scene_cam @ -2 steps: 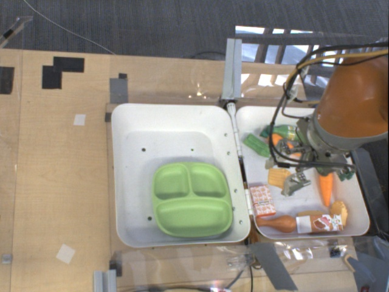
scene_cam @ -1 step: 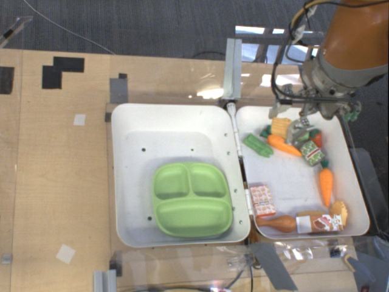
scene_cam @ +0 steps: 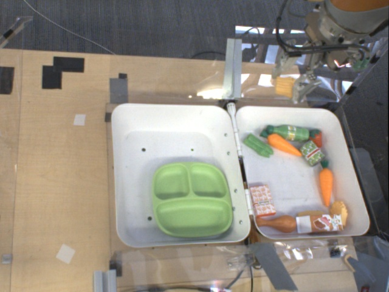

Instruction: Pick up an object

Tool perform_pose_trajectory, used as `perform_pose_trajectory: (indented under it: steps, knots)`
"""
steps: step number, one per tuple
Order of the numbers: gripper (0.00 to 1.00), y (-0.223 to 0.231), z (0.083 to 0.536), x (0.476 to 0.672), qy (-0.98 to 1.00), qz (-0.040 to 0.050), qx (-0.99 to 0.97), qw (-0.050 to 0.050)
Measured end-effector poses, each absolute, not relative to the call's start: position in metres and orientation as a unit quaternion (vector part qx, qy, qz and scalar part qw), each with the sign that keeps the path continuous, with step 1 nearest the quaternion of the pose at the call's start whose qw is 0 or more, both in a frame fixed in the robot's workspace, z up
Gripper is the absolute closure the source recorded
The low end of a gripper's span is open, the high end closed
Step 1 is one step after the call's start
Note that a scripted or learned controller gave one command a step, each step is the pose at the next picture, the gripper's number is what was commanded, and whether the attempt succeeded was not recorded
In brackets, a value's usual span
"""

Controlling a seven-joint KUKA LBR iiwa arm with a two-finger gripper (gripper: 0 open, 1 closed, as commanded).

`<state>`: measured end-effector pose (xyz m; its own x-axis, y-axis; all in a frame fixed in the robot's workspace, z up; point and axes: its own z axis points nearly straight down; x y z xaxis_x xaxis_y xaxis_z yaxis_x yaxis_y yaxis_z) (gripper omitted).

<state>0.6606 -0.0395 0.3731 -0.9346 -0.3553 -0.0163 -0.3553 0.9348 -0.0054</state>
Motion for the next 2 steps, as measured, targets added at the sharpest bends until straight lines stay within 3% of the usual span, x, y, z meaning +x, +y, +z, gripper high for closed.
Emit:
perform_pose_trajectory:
  steps: [1,2]
  knots:
    - [1.00,0.014,0.366,0.670,0.986,0.0007,-0.169,0.006]
    - [1.00,-0.034,0.293,0.669,0.972,-0.0003,-0.234,0.003]
